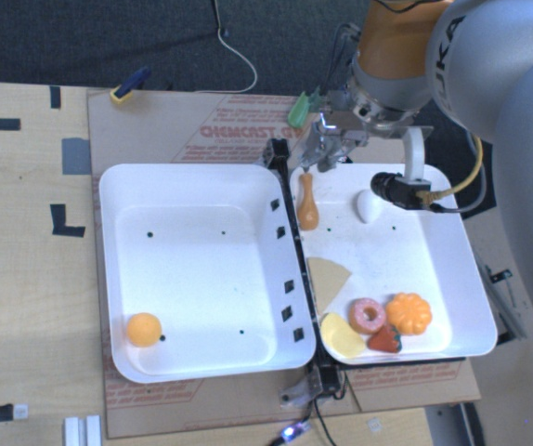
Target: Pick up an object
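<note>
One gripper (320, 156) hangs over the far left corner of the right bin (452, 249), low beside the wall shared with the left bin (118, 240); whether it is released or clenched I cannot tell from this slant. Just below it lies a small brown drumstick-shaped toy (308, 203), thin end toward the claw, bulbous end toward the near side, close to the dividing wall. Nothing is visibly caught in the claw.

I judge this toy the likeliest target. It looks like light, stiff plastic, smooth and probably slippery, so it could roll or squirt out if pinched off-centre. The narrow neck offers the surest hold, taken across its width; the nearby wall leaves little room on that side.

Farther out, a white egg-like piece (369, 206) rests near the bin's middle. Toward the near edge sit a pale wedge (327, 282), a yellow slice (343, 337), a pink doughnut (369, 315), an orange pumpkin (409, 312) and a red strawberry (386, 341), clustered. An orange ball (143, 329) lies in the left bin's near corner.
</note>
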Controlling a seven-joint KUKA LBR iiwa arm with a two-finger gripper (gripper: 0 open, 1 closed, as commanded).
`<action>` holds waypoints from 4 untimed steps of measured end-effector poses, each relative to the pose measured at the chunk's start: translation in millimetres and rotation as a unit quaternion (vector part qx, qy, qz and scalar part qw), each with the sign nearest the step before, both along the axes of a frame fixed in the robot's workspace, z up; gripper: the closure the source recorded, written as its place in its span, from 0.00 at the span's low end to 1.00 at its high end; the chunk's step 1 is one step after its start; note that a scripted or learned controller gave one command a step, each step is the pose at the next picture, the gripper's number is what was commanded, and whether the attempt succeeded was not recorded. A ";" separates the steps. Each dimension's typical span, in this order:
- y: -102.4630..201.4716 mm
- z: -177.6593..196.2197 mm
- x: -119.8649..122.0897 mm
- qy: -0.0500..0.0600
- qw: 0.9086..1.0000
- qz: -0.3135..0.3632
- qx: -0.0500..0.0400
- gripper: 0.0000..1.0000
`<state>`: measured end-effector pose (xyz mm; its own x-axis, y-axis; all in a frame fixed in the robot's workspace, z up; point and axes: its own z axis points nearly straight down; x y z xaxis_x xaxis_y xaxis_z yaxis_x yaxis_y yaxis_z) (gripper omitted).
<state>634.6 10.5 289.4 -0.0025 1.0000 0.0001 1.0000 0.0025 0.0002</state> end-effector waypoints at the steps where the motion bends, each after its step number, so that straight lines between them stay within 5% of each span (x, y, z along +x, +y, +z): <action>1: 8.7 21.9 -1.8 0.000 1.000 0.000 0.000 1.00; 2: 35.2 -15.5 -4.9 0.002 1.000 0.000 0.000 1.00; 3: 36.4 4.9 5.0 0.000 1.000 0.000 0.000 1.00; 4: 76.4 88.8 -14.7 -0.004 1.000 0.002 0.001 1.00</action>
